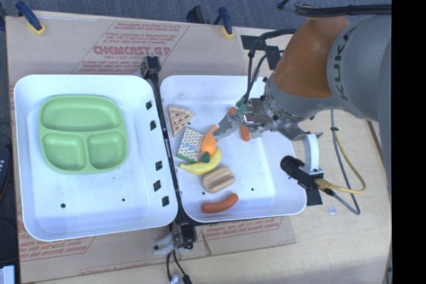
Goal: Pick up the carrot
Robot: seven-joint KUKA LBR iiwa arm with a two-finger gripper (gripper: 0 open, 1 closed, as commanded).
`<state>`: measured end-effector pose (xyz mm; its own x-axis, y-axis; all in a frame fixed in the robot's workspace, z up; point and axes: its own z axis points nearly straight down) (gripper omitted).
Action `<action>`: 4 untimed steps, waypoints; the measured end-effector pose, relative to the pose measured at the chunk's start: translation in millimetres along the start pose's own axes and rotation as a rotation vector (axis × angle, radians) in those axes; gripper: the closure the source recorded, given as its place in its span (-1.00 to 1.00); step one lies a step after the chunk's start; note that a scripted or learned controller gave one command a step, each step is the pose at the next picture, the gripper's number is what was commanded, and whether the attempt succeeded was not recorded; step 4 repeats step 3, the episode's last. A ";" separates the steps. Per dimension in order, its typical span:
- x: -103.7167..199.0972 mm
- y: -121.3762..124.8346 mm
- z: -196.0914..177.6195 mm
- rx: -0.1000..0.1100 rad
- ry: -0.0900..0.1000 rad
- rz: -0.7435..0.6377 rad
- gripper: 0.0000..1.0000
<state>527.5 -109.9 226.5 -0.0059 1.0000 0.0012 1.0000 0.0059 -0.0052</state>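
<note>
Currently the carrot [209,141] is seen lying tilted in the right bin [266,203], just above the banana [202,165] and touching it, while the claw [234,122], spread and empty just right of the carrot, is best lowered astride its orange body.

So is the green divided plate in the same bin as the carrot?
No, the green plate lies in the left bin; the carrot in the right one.
</note>
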 end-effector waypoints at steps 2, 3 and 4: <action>2.7 40.0 121.1 -0.007 0.000 -0.122 1.00; 15.6 19.6 97.3 0.001 0.000 -0.029 1.00; 15.6 19.6 97.3 0.001 0.000 -0.029 1.00</action>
